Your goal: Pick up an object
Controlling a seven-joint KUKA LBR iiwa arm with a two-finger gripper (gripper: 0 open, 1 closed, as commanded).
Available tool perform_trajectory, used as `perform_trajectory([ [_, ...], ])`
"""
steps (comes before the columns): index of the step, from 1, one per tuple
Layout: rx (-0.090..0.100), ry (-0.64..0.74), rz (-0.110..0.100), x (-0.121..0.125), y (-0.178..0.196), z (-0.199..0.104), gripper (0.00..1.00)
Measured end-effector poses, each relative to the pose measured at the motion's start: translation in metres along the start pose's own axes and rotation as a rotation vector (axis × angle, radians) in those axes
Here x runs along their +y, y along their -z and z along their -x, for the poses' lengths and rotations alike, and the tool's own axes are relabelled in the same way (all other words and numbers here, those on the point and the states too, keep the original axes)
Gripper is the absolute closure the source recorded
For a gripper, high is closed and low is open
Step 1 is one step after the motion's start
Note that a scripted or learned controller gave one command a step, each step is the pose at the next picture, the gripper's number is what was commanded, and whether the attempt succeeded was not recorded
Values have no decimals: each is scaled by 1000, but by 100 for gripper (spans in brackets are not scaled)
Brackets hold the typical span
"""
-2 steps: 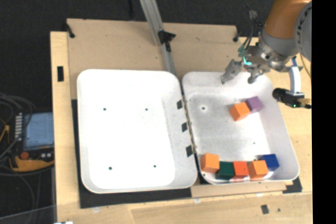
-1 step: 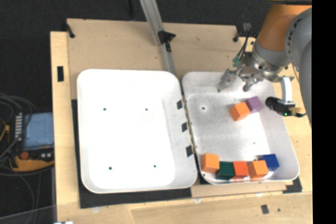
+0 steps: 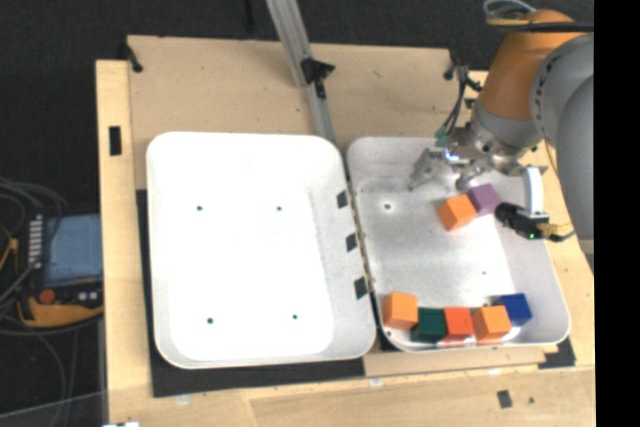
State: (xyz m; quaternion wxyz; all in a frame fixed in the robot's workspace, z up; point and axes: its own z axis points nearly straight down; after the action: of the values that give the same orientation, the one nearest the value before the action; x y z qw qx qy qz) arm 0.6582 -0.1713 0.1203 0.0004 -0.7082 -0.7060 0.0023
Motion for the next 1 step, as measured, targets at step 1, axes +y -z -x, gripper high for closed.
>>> perform_trajectory([
  [1,-1,-1,2,0,-24,2,0],
])
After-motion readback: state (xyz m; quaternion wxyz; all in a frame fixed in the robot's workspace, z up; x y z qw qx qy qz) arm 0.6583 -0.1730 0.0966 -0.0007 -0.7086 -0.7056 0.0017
